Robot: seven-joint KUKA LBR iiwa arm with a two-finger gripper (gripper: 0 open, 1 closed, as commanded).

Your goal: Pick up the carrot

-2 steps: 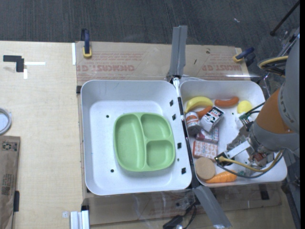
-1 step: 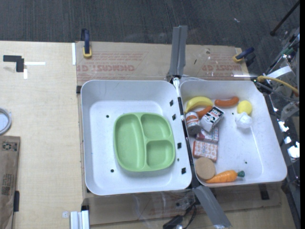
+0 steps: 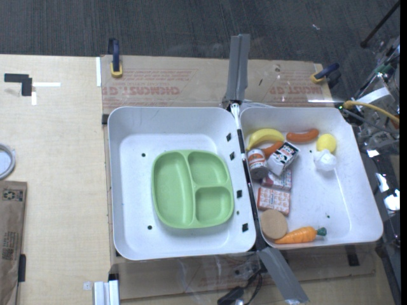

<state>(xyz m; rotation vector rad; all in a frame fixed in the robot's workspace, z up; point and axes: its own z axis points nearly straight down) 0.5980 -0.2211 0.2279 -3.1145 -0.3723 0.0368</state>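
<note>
The carrot, orange with a small green top pointing right, lies along the near wall of the right bin. It touches a round tan cookie at its left end. Parts of the arm's cabling and hardware sit at the view's right edge, beside the right bin.
The right bin also holds a banana, a sausage, a lemon, a white ball, a small can, a carton and flat packets. A green divided plate rests in the left bin.
</note>
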